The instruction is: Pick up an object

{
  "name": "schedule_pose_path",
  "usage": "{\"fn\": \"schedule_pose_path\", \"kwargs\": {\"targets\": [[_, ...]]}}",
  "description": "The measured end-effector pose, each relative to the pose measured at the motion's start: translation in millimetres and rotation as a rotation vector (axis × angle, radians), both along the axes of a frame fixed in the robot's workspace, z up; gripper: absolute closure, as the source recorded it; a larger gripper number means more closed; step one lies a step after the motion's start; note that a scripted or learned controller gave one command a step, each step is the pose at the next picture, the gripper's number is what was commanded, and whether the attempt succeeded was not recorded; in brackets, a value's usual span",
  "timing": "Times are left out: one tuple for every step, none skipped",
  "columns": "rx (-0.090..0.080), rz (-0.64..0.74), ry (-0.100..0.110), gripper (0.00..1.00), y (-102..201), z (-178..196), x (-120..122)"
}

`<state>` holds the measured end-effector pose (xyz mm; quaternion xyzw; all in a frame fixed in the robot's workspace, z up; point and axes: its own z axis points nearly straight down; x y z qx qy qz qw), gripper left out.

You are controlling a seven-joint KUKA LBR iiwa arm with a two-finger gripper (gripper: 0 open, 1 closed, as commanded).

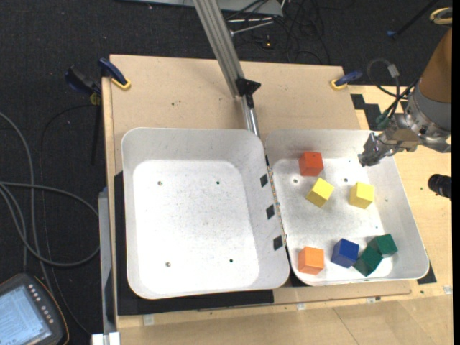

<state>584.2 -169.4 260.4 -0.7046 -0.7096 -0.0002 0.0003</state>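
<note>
Camera view: gripper (371,154) hangs over right bin's (402,214) far edge, beside the yellow cube (361,195). Jaw state: cannot tell. Nothing visibly held; likely approaching.

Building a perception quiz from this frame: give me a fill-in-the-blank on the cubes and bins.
1. All the cubes lie in the ____ bin.
2. The number of yellow cubes is ____.
3. The blue cube sits between an orange cube and two ____ cubes.
4. The gripper is above that bin's ____ edge.

Missing words: right; two; green; far
</note>
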Motion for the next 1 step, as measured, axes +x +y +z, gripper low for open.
{"fn": "schedule_pose_path", "kwargs": {"targets": [[0.0,0.001,-0.003,1.0,52.2,5.5,15.3]]}}
